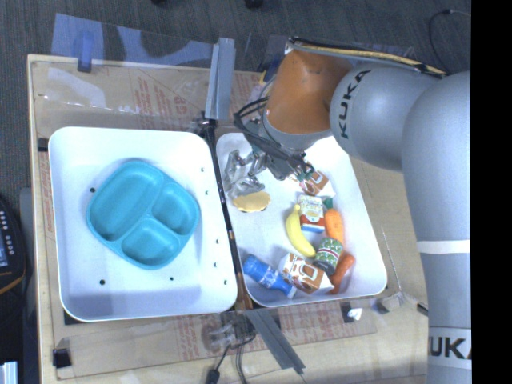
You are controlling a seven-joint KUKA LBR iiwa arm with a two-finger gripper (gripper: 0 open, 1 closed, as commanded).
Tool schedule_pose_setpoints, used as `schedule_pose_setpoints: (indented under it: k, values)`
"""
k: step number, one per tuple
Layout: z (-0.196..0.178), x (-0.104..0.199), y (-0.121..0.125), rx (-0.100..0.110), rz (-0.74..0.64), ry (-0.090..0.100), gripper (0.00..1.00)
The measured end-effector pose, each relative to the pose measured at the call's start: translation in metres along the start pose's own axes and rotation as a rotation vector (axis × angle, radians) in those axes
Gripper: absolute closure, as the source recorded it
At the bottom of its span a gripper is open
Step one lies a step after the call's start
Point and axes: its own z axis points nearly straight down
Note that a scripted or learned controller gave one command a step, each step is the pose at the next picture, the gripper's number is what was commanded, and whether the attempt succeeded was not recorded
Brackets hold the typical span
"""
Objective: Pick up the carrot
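Right of banana (299, 233), carrot (334, 224): stiff, light, smooth; I grip mid-body. My gripper (244, 174) state: cannot tell.

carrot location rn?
In the camera view, the carrot lies in the right bin near its right wall, just right of the banana, above the green can.

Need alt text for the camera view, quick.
The end effector hangs over the right bin's upper left corner, above a tan cookie; the carrot lies apart among toy foods. A blue tray sits in the left bin.
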Motion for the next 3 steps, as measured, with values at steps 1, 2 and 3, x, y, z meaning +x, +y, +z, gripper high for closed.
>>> schedule_pose_setpoints:
  k: [1,2,3]
  values:
    - [-0.002,-0.004,-0.001,0.005,-0.284,-0.006,1.0]
    - [-0.15,0.013,-0.028,-0.009,-0.359,-0.005,1.0]
    - [-0.019,0.023,-0.052,-0.003,-0.856,-0.011,1.0]
